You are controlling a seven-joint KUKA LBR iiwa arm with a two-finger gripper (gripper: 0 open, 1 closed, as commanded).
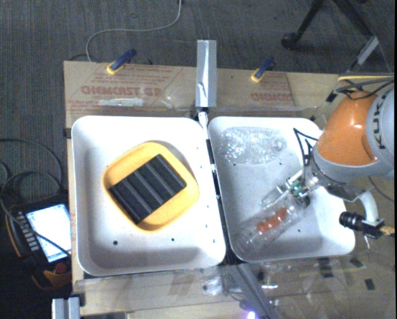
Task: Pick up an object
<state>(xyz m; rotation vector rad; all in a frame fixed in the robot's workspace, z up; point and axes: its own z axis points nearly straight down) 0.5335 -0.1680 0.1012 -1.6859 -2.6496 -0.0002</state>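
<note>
Right bin (331, 241): pincer (293, 193) above bottle (273, 223).

bench (85, 85) | two white bins: left bin (85, 145), right bin (331, 238), side by side

This is a robotics lab or test cell, not a home. A grey industrial arm with an orange band (348, 138) reaches over two shallow white plastic bins (92, 178) set side by side on a bench. The bench top is covered by a brown cardboard sheet (129, 92) held down with blue-and-yellow spring clamps (121, 61). Dark grey office carpet (52, 18) lies around it, with loose cables (139, 28), the black wheeled base of an office chair (318, 12), and a handheld control pendant with a lit screen (42, 231) on the floor.
</note>
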